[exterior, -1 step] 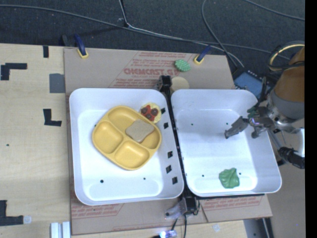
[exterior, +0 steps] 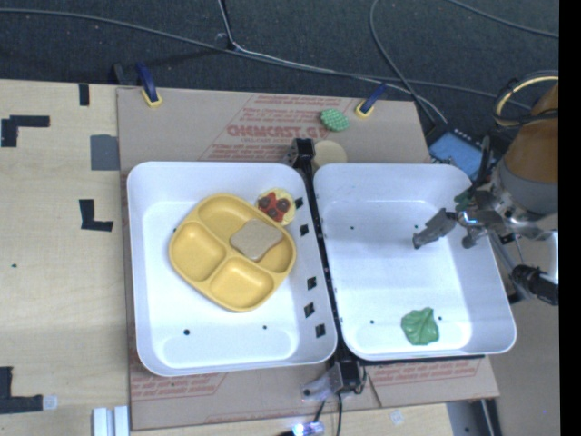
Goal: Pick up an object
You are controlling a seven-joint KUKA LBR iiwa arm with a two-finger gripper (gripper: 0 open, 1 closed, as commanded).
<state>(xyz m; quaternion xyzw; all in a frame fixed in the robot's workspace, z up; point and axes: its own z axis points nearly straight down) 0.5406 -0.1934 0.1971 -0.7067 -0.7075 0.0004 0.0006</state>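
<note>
You are looking down on a wooden table (exterior: 54,271) carrying two shallow, glossy white plastic bins side by side on a sheet of brown cardboard (exterior: 245,125). In the right bin (exterior: 381,289), a small crinkled green leaf-shaped object (exterior: 420,326) lies near the front edge, with bare floor all around it. The grey arm reaches in from the right. Its tool (exterior: 436,229) hangs over the bin's upper right part, well apart from the leaf object; whether the tool is clenched or released cannot be told, and nothing shows in its grip. In the left bin (exterior: 163,334) sits a smooth yellow divided plate (exterior: 204,243), tilted on the diagonal, with a flat tan slice like bread (exterior: 256,239) in one compartment. Dark red berry-like pieces (exterior: 276,206) rest at the plate's upper right rim. Behind the bins, a small green knobbly item (exterior: 334,119) lies on the cardboard, and black cables (exterior: 272,57) cross the dark carpet.
</note>
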